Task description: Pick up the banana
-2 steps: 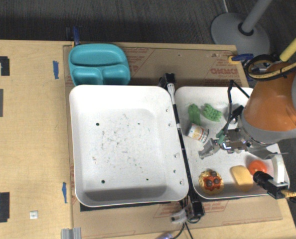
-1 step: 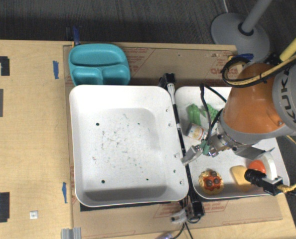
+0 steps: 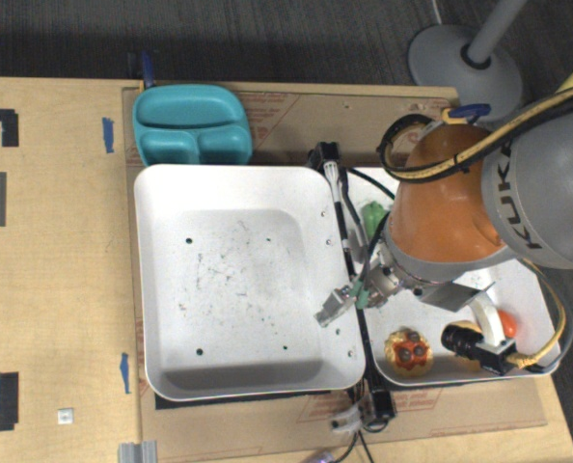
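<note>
The end effector hangs over the seam where the two white bins meet, at the left bin's right rim. Whether it is apart or together cannot be told. The grey arm covers much of the right bin. In that bin lie a green item, a round yellow-and-red thing and an orange-and-white piece. Where the banana lies cannot be told. A teal tray sits on the counter behind the left bin.
</note>
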